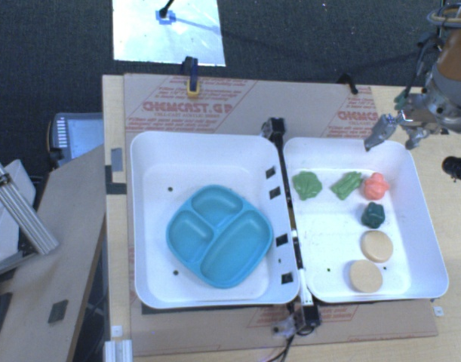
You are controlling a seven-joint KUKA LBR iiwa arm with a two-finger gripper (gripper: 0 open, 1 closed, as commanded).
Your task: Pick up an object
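Note:
The right bin (422,202) holds several small toy foods: a green leafy piece (307,185), a light green piece (346,185), a pink-orange piece (376,186), a dark teal piece (373,215) and two tan round pieces (377,246) (366,275). My gripper (397,132) hangs over the bin's far right corner, above and right of the pink piece. Its two grey fingers stand spread apart with nothing between them.
The left bin (151,202) holds a blue divided plate (219,235). A black divider with clips (283,202) joins the bins. Cardboard (215,104) lies under both. A silver sheet (168,21) lies on the dark floor beyond.

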